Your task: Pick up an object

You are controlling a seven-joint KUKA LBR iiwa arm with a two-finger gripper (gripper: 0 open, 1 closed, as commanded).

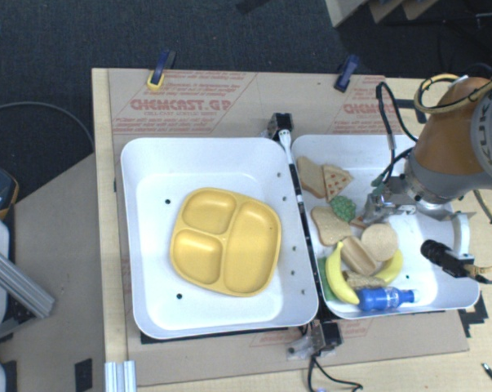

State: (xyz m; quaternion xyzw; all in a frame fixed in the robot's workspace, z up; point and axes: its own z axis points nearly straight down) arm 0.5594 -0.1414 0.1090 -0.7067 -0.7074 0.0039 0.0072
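The right bin (353, 146) holds a heap of toy food. A tan bread slice (311, 176) and a triangular pizza slice (336, 181) lie at the back, with a green piece (343, 208) just in front of them. Closer to me are a pale flat piece (328, 225), a round bun (379, 240), a yellow banana (336, 278) and a blue bottle (385, 299). My gripper (374, 209) reaches down into this bin just right of the green piece, above the bun. Its tip is hidden among the items, and nothing is visibly held.
A yellow divided plate (226, 242) lies in the left bin (138, 211). The bins' shared wall (299, 211) runs between them. The arm's orange band (445, 141) and cables hang over the right bin's far right side. Blue clamps (347, 73) sit on the bench's back edge.
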